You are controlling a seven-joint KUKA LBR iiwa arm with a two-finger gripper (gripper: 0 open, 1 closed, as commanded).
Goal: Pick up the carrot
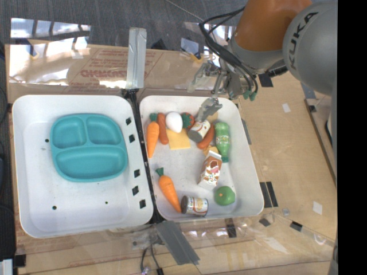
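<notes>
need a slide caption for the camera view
KUKA arm's gripper hovers over the right bin of toy food, carrot lying loose near its front; teal tray in left bin.

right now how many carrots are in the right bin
3 for sure: one carrot upright by the divider at the top left, a thinner one right beside it, one at the bottom left. Another may hide under the gripper.

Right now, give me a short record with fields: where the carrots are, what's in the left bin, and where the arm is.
carrots: orange carrot with green top near right bin's front; another orange carrot by its left wall
left bin: teal divided plastic plate
gripper: two-finger gripper over right white bin, at its back
nearby: white egg, yellow cheese slice
</notes>
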